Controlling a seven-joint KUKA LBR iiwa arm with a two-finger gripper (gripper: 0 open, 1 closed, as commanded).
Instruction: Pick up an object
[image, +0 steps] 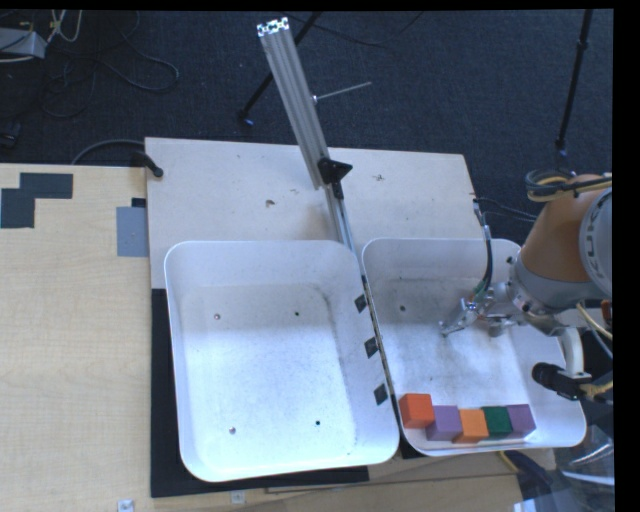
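Where the grey arm (575, 250) with its orange band reaches in from the right of the frame, the gripper (462, 318) hangs over the middle of the right bin (440, 255), its metal fingers pointing left; whether they are spread or pressed together I cannot tell, and nothing shows between them. Below it, well apart, along the bin's lower edge, lies a row of small blocks touching one another: an orange block (416, 409) at the left end, then a purple block (444, 423), a second orange block (473, 423), a green block (497, 420) and a second purple block (520, 417) at the right end. Just beside the right bin, to the left, sits the left bin (190, 300). From the seam between the two bins a slanted aluminium rail (297, 100) rises toward the upper middle of the frame
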